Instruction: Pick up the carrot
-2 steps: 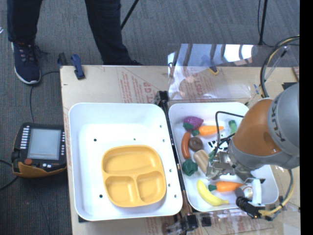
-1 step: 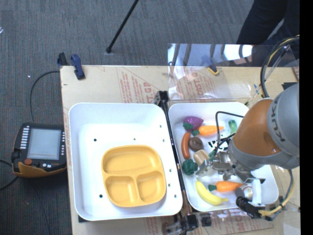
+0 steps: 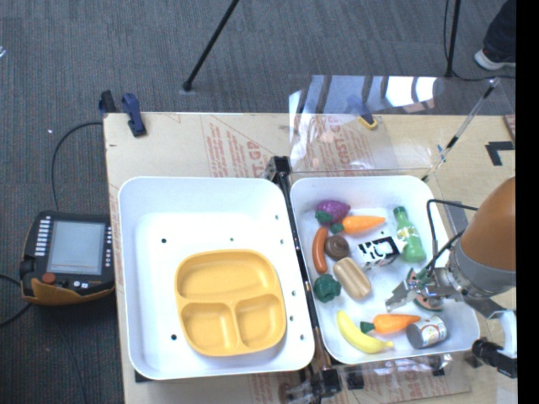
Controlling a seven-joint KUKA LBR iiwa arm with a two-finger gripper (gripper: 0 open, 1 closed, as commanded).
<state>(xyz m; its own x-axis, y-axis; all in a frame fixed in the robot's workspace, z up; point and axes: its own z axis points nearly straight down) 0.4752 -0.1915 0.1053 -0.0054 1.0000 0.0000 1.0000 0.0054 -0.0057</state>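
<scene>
hovering end effector [image 3: 410, 295] above carrot [image 3: 392, 323]

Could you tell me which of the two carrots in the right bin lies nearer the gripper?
The lower carrot, between the banana and the can, just below the gripper. The other carrot lies beside the purple vegetable.

Cardboard-topped bench [image 3: 210, 137] bears two white bins [image 3: 139, 225] side by side.

- A yellow plastic tray with three compartments [image 3: 229, 300] lies in the left white bin [image 3: 139, 217].
- In the right white bin [image 3: 370, 183]: a purple eggplant toy [image 3: 333, 210], a green bottle [image 3: 409, 234], a red sausage [image 3: 319, 249], a tan hot-dog bun [image 3: 352, 278], a yellow banana [image 3: 360, 333], a silver can [image 3: 426, 332].
- A grey handheld control pendant [image 3: 72, 255] rests on the floor left of the bench.
</scene>
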